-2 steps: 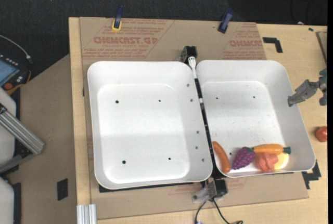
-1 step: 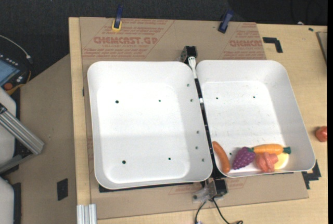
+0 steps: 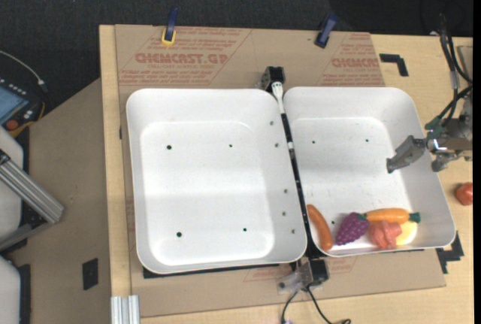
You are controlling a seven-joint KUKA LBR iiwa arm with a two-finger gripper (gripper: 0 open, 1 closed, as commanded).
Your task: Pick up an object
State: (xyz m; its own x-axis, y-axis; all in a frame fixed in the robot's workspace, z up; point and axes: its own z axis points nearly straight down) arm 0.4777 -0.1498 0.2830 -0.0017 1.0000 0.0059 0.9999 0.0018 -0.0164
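We saw the jaws at the right edge of the frame, over the right bin; whether spread or pressed together, we could not tell. Toy food lay along that bin's lower edge.

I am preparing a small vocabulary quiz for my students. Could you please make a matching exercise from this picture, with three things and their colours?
Things:
1. grapes
2. carrot
3. clamp at the bench's far left

Colours:
A. yellow and blue
B. purple
C. orange with a green tip

Pairs: 1-B, 2-C, 3-A
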